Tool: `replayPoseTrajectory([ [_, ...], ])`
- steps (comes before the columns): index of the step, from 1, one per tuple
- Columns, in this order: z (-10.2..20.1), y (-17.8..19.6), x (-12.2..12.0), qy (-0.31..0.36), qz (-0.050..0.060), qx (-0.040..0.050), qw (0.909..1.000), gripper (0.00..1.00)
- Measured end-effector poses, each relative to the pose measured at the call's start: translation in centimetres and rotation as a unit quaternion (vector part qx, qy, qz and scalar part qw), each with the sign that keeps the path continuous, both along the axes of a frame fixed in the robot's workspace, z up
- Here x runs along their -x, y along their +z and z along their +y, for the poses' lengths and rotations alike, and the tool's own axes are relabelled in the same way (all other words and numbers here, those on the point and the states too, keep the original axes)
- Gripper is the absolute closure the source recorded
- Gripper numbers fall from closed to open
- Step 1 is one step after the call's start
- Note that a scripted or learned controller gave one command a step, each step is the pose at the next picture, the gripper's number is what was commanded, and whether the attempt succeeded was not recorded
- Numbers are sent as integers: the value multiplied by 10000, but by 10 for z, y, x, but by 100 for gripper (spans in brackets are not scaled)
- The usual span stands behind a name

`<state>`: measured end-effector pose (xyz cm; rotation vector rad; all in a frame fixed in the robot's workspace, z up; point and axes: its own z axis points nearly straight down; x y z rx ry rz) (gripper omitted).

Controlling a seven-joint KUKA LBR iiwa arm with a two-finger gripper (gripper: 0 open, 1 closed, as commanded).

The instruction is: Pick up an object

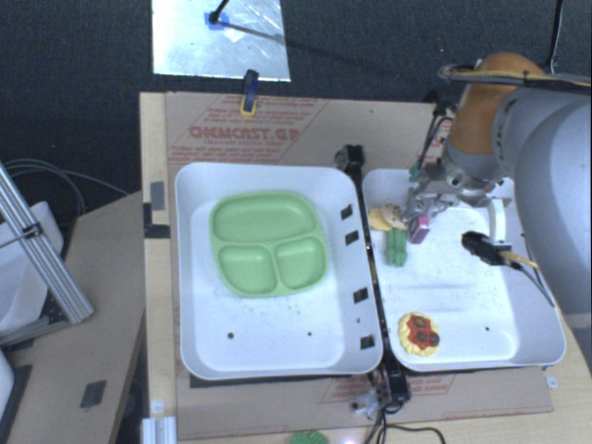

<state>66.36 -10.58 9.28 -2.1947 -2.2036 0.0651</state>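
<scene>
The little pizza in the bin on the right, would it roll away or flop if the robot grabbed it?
The pizza looks flat and lies face up in the right bin, so it probably won't roll. It seems to be a small toy, likely light and stiff rather than floppy. Lying so low, it may be hard for the gripper to get under and could slide instead.

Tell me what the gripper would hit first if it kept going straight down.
Probably the purple piece just below the gripper, beside the green toy in the right bin; depth is hard to judge.

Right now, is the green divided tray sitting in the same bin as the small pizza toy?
No, the green divided tray lies in the left bin, while the pizza toy lies in the right bin.
</scene>
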Motion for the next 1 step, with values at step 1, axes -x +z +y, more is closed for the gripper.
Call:
replayPoseTrajectory([
  [1,56,97,38,18,-271,-47,9996,100],
])
